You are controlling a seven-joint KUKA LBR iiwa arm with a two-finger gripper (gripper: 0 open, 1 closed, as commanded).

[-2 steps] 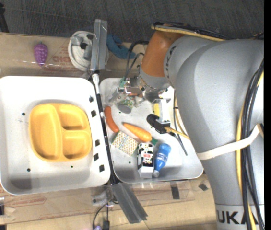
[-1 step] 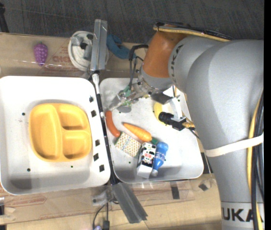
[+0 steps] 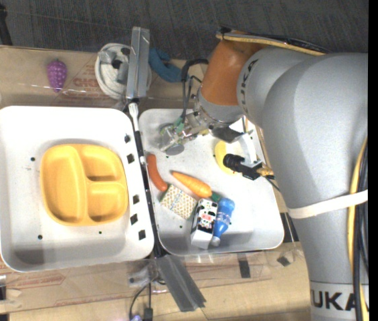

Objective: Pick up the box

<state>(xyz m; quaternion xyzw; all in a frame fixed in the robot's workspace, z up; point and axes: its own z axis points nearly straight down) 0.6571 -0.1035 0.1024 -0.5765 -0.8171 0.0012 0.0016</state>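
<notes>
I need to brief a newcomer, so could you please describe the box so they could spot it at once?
Look in the right white bin, near its front edge. The box lies beside a blue bottle, below the carrot. It alone is white with black print.

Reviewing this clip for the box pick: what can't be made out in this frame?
- The tool: small and blurred against the right white bin; its finger state is unreadable.
- Small white carton box with black print: print too small to read.
- Yellow round object: partly covered by the grey arm.
</notes>
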